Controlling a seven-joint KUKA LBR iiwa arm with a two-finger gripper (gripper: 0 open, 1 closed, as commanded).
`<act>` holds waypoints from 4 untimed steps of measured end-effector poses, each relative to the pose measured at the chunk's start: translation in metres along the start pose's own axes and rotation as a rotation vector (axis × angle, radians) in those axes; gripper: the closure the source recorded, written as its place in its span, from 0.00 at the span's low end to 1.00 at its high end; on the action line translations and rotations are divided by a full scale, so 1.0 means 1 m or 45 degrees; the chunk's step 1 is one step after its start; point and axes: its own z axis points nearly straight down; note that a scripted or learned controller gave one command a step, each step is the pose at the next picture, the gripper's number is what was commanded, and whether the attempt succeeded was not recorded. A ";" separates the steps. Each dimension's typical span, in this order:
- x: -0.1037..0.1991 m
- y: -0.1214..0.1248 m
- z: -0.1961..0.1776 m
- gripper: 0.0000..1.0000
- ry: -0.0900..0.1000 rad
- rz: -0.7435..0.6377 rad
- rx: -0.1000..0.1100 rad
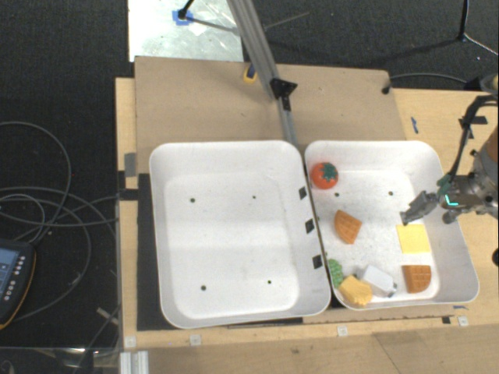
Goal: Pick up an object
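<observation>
Nearest the camera, along the right bin's (460, 287) front wall, lie a green piece (334, 270), a yellow chunk (356, 291) and a small white block (379, 279) crowded together, with an orange-brown wedge (417, 277) a little apart to their right. Just behind that wedge a flat yellow block (413, 238) rests on the bin floor near the right wall. Left of it, toward the middle of the bin, sits a second orange wedge (348, 227), apart from the others. The gripper (422, 207) hangs over the yellow block's far edge, reaching in from the right; whether it is wide or narrow cannot be told, and nothing is seen gripped in it. Farther back, in the bin's far left corner, sits a red tomato (324, 175) with a green top. The left bin (168, 162) lies beside it, the two touching along their shared edge.
</observation>
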 end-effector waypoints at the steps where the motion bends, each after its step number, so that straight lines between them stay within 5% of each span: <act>1: -0.001 -0.003 0.042 0.00 0.001 0.003 0.006; 3: -0.006 -0.001 0.155 0.00 0.002 0.004 0.008; 4: -0.006 0.001 0.141 1.00 -0.001 0.003 -0.001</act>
